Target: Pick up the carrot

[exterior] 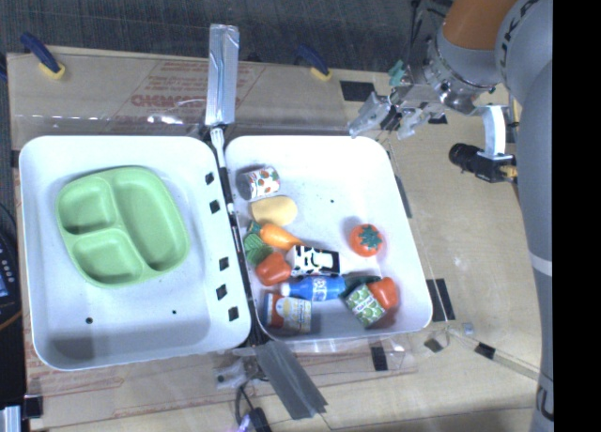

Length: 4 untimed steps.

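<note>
Two shallow white bins sit side by side on the bench. The left bin (47,327) holds a green divided tray (120,223) with three compartments, set toward its upper left. The right bin (394,223) holds a cluster of toy groceries packed along its left wall and bottom edge. The carrot (279,236), orange with a green leafy end pointing lower left, lies slantwise against the left side of the right bin, just below a pale yellow potato-shaped piece (272,209) and touching it. A small patterned can (260,181) lies above those two. Below the carrot sits a red-orange rounded vegetable (273,269), and just right of the carrot a black-and-white carton (314,259). A blue bottle (319,287) lies lengthwise under the carton, with a labelled jar (289,313) on its side near the bottom edge. A green-wrapped can (362,302) leans against an orange item (387,293) at lower right. A tomato (366,239) with a green top stands alone in the middle right of the bin, apart from the pile. The gripper (374,118) hangs above the upper right corner of the right bin, outside its rim, well apart from the carrot; nothing is between its fingers, and whether they are spread or closed cannot be told from this angle.
</note>
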Each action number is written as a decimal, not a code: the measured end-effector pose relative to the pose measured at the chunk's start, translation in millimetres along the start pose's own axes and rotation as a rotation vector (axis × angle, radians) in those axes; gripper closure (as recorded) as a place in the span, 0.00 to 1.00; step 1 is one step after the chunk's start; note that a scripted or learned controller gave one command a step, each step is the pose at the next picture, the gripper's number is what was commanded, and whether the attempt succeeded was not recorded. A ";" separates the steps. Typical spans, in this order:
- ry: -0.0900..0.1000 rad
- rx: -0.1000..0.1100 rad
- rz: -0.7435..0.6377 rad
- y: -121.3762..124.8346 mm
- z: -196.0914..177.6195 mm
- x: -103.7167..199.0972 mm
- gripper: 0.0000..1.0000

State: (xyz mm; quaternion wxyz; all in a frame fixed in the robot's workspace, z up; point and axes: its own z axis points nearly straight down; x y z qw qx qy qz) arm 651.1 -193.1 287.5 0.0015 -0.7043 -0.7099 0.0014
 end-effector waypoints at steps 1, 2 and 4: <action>0.000 0.003 -0.052 -77.3 139.0 27.8 0.00; -0.001 -0.004 -0.094 -88.4 113.7 -14.3 0.00; 0.001 0.000 -0.239 -112.6 181.9 98.1 0.00</action>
